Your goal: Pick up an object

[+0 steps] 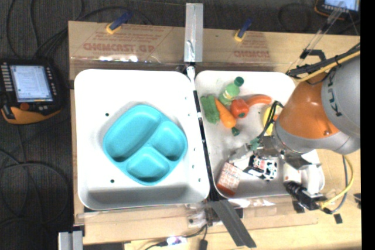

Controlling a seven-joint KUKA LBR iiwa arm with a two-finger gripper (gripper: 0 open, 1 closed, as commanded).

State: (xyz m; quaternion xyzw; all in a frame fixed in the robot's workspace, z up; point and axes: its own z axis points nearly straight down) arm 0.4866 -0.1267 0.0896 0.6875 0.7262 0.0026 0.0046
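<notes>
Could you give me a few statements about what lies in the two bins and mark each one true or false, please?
1. The turquoise tray lies in the left bin. True.
2. The tray has a single compartment. False: it has three.
3. The green bottle lies in the right bin. True.
4. The carrot lies in the left bin. False: it lies in the right bin, beside a green vegetable.
5. The arm reaches over the left bin. False: over the right.

The grey arm (343, 105) runs off the frame's right edge, its orange band (304, 111) covering the right bin's (275, 80) far-right portion. The gripper (261, 164) sits partly beneath the wrist, finger position unclear. The small carton's (228, 177) label is too small to read, and the black-and-white object (266, 168) beside it defies identification.
</notes>
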